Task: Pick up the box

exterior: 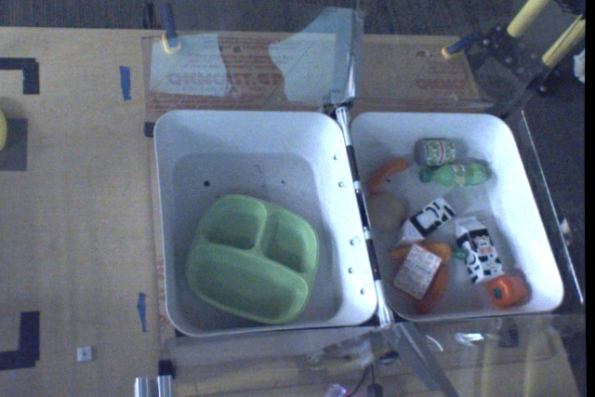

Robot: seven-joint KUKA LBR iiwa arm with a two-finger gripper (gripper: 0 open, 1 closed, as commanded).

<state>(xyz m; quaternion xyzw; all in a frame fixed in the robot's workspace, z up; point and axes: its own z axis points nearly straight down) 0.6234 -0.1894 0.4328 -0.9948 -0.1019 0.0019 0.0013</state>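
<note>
Beyond the far corner of the white plastic bin [521, 153] on the view's right, my gripper [497, 56] hangs off the bench, well apart from everything; whether it is open or closed I cannot tell. The small flat box with a pale label and orange-red edges [418, 270] lies near that bin's front wall, touching a black-and-white cow-print carton [429, 218]. I judge the approach has not begun: next I must travel over the box and descend between its crowding neighbours.

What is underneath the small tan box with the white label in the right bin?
The small tan box with the white label lies on an orange, carrot-like toy, whose ends stick out around it. The box covers the middle of that toy and the right white bin floor beneath.
</note>
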